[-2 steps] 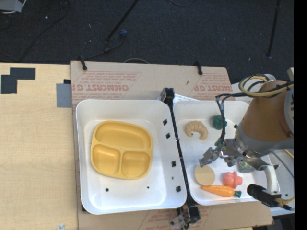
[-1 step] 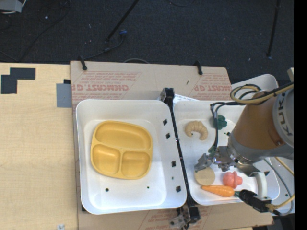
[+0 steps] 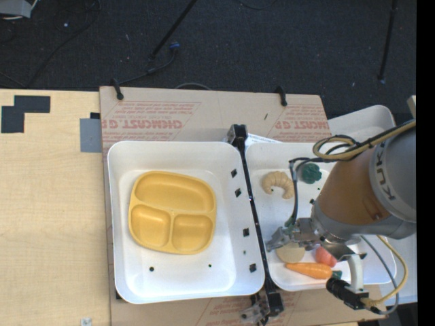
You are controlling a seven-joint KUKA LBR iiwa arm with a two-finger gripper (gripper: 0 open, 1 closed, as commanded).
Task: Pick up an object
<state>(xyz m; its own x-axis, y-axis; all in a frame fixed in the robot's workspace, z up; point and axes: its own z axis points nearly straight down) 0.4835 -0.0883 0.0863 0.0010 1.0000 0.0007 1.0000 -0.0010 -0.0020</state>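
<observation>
Jaws point(image 3: 289, 240) sit low over a pale lump point(image 3: 291, 253) near the right bin's point(image 3: 272, 158) front edge; grip unclear. Centre squarely, avoiding the carrot point(image 3: 309, 270).

Fixed overhead camera, slanted down on both bins point(image 3: 115, 182).
</observation>
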